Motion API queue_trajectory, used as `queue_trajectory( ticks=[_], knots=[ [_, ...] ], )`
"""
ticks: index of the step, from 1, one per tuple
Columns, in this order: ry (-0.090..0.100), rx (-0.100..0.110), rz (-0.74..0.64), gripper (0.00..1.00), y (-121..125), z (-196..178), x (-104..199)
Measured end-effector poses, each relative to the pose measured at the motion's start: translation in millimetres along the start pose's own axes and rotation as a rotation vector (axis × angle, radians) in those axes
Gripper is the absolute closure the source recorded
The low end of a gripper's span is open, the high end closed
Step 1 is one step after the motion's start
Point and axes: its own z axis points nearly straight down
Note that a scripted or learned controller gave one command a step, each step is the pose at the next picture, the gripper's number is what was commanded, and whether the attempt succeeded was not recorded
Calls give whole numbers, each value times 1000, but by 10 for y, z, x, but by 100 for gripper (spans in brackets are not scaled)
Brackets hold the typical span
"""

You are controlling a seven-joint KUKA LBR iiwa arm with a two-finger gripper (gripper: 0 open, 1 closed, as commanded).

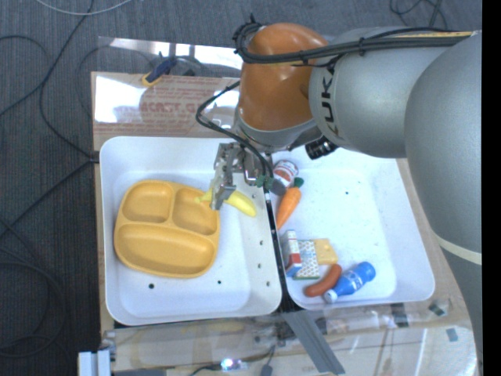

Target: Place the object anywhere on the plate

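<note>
The gripper [225, 188] is hanging over the left bin [141, 304], just at the right edge of the yellow plate [166, 227]. Its fingers are closing narrowly around a banana [239, 204], which is sticking out to the right of them beside the plate's rim. In the right bin [391, 210], a carrot [288, 206], a sausage [322, 281] and a blue bottle [352, 280] are lying.

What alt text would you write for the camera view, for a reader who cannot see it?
A grey and orange robot arm lowers its gripper to a yellow banana lying at the right edge of a yellow divided plate in the left white bin. The right bin holds a carrot, a sausage, a blue bottle and small packages.
</note>
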Motion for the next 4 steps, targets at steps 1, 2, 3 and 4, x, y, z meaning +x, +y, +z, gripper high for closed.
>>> queue_trajectory(
  ticks=[1,2,3,4],
  knots=[
    [-1,1,-76,100,-148,-287,-102],
    [0,-1,-208,100,489,-405,334],
    [3,1,-329,100,45,-258,1191],
    [0,0,-425,100,118,-279,439]
  ],
)
